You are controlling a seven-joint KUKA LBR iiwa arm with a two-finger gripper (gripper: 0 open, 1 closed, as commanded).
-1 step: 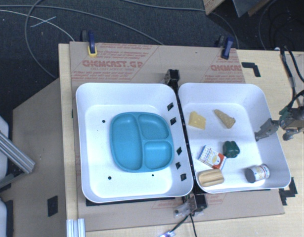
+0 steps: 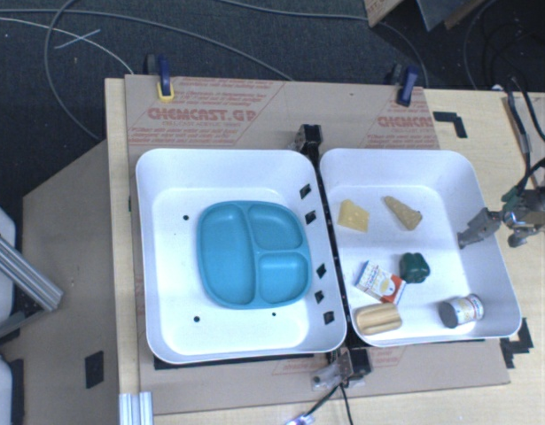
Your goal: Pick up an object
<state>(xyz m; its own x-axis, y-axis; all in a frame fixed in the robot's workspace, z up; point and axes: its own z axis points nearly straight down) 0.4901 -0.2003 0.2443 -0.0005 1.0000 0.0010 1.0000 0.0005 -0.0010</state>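
Note:
The right bin holds several small objects. A yellow square piece and a tan wedge lie toward the back. A dark green object sits mid-bin, with a red and white packet to its left. A tan roll and a grey can on its side lie at the front. My gripper hovers at the bin's right rim, to the right of all the objects and touching none of them.
The left bin carries a blue divided plate. A black divider with clips runs between the bins. Blue clamps hold the board at the back. Cables trail over the dark floor behind.

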